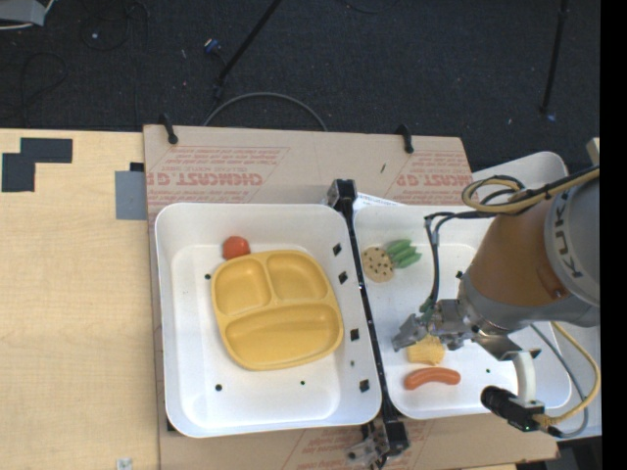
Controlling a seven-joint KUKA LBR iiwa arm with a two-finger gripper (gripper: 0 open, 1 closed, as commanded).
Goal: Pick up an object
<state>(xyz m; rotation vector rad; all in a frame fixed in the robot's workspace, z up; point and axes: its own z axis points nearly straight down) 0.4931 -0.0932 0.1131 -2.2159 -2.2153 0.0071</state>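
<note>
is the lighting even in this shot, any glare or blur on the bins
Camera view: lighting soft and even, the white bins bright without hard glare; faint shadow under the yellow tray; floor behind dark; the small food pieces and the hand slightly soft, low resolution.

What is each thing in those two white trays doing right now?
Yellow divided plate: flat in the left bin.
Red ball: beside the plate's far corner.
Cookie: right bin, touching a green toy.
Yellow wedge: under the gripper.
Sausage: lying loose.
</note>
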